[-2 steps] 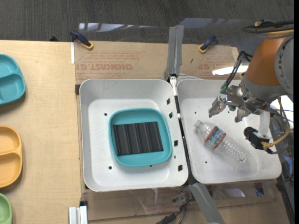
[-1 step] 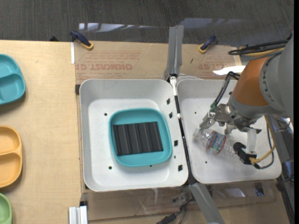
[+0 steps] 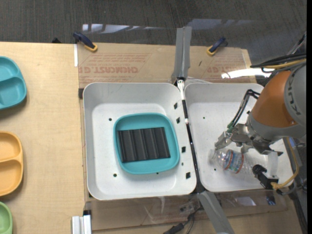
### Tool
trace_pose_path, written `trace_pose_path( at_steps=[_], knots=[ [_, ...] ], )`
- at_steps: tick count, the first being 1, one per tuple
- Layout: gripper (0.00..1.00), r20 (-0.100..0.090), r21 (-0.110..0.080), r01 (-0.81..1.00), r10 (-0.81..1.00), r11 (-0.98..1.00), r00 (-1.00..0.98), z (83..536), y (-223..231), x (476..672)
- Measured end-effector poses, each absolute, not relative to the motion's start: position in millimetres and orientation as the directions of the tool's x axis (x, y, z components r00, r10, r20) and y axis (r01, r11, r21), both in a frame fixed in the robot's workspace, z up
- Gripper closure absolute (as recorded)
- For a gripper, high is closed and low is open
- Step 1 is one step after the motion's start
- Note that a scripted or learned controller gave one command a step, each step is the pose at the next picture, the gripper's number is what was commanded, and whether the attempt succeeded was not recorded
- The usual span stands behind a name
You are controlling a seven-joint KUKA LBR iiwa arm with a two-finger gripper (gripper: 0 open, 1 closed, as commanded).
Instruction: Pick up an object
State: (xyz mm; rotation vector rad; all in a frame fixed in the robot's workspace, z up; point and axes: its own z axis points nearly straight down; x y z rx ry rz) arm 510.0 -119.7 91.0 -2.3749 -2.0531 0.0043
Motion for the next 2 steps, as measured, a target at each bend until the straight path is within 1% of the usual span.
trace_pose_path(
  at_steps=[1,2],
  knots=[
    [0.0,0.0,-0.004,0.993,0.993,-0.12,0.12,91,-120,476.7],
    [0.0,-0.002,-0.002,0.956,0.956,-0.292,0.292,137,-174,477.3]
  ],
)
